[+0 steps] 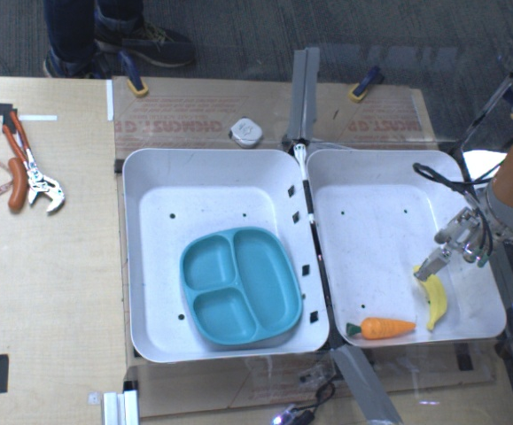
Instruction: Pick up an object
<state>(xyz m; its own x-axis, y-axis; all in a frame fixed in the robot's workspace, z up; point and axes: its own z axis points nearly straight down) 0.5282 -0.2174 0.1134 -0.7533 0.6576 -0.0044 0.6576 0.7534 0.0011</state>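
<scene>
Gripper low over the right bin's fruit

We see a carrot (387, 328) at the near wall of the right bin (371, 228); a banana (434, 300) just beyond; the gripper (431, 267), fingers slightly apart and holding nothing, at its tip; a teal tray (238, 285) lies left.

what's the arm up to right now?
It's working in the right bin, reaching in from the right. The hand is low over the yellow banana, at its upper end, with nothing visibly held. An orange carrot lies beside the banana along the bin's front edge. The left bin holds a teal divided plate, untouched. So a pick attempt is under way, not yet a lift.
</scene>
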